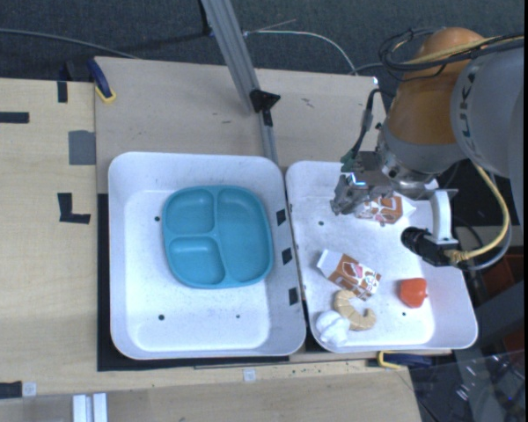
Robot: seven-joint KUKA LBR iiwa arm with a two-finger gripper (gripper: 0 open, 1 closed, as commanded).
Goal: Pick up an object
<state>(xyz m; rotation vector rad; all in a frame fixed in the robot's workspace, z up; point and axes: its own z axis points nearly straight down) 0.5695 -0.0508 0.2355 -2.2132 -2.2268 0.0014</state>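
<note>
Your end effector (350,192) sits low over the far part of the right bin (449,332), toward the tabletop's far right corner. A small orange-and-white packet (385,208) lies just beside it, on the side toward the tabletop's right edge, partly hidden under the wrist. You cannot tell from this angle whether anything is pinched.

Everything else you could go for lies toward the near edge of that bin. A snack packet (349,272) rests with its long axis slanting from the bin's middle toward the near right. Past it lie a tan curved pastry piece (355,311), a white lump (331,327) touching it at the near edge, and a red object (413,292) apart to the right.

Count five loose items in the right bin, one of each. The left bin (132,323) holds one teal divided plate (217,236).
</note>
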